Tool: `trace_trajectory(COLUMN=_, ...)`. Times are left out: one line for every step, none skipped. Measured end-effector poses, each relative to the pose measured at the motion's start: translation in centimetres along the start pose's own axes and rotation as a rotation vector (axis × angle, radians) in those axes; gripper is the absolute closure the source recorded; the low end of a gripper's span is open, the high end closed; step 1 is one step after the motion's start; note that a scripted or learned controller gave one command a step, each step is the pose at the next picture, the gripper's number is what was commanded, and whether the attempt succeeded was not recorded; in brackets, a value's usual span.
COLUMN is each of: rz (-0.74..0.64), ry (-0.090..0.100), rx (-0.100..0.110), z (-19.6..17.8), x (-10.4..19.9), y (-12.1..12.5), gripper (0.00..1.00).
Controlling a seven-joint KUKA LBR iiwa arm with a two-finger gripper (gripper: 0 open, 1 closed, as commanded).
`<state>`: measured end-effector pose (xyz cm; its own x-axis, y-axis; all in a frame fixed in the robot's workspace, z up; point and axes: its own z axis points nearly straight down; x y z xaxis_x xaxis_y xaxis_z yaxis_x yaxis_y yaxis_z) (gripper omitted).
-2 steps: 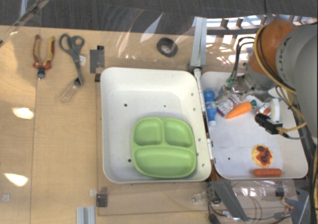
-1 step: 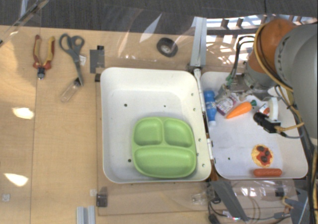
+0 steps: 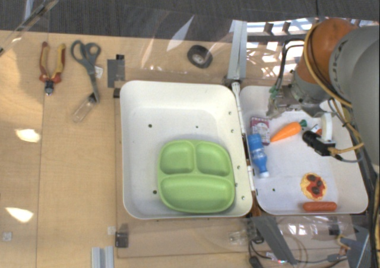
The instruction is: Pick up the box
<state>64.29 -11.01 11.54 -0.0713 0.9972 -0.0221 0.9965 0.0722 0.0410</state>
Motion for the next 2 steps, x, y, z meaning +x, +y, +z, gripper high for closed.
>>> trace_trajectory(rz=0.0, ry=0.0, rx=0.001, z=0.0, x=0.0, y=0.0, gripper=0.0)
trace_trajectory(rz=-0.153, ry=0.015, rx=0.003, z=1.5, x=2.2, y=-3.3, gripper=0.0)
